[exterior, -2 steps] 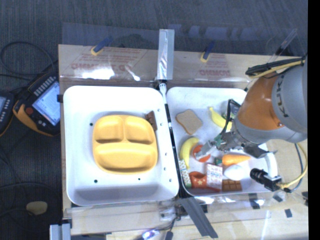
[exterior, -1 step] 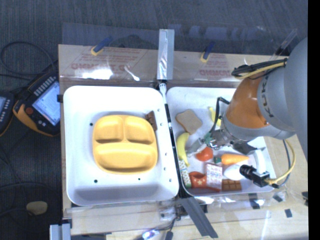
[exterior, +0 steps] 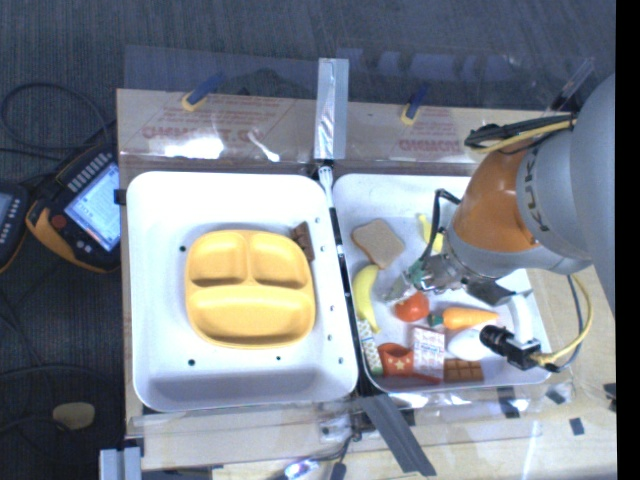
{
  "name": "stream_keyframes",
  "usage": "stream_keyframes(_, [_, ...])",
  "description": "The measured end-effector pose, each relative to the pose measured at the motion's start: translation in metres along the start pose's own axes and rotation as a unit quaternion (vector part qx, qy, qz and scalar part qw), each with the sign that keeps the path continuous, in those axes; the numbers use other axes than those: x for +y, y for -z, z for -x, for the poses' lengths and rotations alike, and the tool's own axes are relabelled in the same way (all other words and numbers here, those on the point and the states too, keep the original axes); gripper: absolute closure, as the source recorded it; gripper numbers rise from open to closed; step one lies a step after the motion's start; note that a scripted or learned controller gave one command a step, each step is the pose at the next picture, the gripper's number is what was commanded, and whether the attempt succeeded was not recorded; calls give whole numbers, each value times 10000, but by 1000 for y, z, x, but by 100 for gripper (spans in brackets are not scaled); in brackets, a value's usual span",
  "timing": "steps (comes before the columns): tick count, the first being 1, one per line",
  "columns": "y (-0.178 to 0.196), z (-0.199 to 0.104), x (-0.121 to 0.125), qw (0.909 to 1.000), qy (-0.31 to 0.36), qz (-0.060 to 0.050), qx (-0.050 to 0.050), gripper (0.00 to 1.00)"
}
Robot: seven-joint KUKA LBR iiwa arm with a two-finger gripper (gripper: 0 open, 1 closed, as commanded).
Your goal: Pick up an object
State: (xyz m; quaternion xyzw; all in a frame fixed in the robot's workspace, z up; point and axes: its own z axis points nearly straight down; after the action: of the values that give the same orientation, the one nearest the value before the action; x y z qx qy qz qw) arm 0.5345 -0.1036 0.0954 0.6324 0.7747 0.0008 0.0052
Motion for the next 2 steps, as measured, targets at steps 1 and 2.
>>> stream_keyframes(1, [-7, 45, 72, 9987, 507, 14, 18, 100])
stream_keyframes(2, [-8, 45, 72, 9987, 508, 10, 11, 0])
